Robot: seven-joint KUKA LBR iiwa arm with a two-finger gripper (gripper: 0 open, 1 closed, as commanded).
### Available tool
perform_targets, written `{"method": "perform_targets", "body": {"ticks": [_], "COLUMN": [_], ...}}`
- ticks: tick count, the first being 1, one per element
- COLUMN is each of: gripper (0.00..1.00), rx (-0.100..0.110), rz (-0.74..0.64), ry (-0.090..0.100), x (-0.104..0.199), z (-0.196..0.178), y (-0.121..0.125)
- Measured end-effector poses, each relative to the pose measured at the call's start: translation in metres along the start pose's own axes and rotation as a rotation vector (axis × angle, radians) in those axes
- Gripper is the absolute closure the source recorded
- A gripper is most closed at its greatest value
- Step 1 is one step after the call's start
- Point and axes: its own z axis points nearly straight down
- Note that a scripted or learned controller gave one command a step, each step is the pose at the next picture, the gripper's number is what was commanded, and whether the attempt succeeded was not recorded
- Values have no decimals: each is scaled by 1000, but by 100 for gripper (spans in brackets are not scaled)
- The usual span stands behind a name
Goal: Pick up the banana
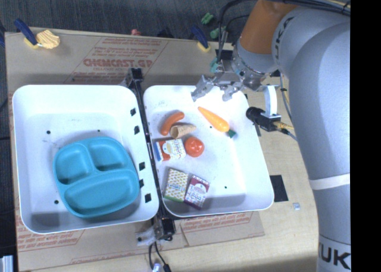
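Gripper [215,89] sits over the right bin's [250,169] far edge, fingers spread wide, holding nothing. Banana [182,129] lies in that bin between sausage [172,122] and tomato [193,146], apart from the gripper.

Banana [183,129]: a short, pale tan-yellow piece that lay flat in the view's right-hand bin [241,163], touching the orange-red sausage [172,122] and just above the red tomato [194,146].
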Motion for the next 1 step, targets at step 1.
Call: {"method": "perform_targets", "body": {"ticks": [1], "gripper": [0], "rx": [-22], "rz": [-201], "ry": [-10], "x": [-34], "z": [99], "y": [-10]}}
